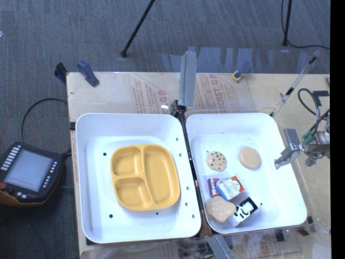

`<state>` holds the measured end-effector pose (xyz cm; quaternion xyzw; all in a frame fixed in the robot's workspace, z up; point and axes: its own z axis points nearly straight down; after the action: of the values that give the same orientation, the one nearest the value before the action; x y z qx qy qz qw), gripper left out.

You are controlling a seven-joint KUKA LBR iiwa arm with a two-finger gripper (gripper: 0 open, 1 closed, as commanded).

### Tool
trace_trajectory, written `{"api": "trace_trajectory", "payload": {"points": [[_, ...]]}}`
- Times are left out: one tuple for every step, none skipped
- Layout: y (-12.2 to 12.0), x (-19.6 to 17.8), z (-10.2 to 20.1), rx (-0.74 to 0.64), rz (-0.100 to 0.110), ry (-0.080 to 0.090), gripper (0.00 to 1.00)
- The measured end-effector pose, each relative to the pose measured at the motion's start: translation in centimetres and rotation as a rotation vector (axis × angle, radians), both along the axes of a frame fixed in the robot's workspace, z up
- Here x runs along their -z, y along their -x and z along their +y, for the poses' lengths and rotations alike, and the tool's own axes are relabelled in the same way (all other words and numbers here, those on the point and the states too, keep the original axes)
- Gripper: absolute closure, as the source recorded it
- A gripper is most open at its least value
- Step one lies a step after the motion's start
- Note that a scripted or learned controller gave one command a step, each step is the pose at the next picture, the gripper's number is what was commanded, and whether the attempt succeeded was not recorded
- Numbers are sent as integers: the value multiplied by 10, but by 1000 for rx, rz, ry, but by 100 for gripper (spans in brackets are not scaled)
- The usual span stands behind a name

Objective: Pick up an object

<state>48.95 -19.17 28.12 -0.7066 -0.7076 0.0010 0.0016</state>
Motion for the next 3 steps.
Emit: {"api": "trace_trajectory", "payload": {"points": [[-63,32,54,-9,4,-2,0],[-99,100,145,-41,9,-3,0],[-64,197,108,-5,5,-1,0]]}}
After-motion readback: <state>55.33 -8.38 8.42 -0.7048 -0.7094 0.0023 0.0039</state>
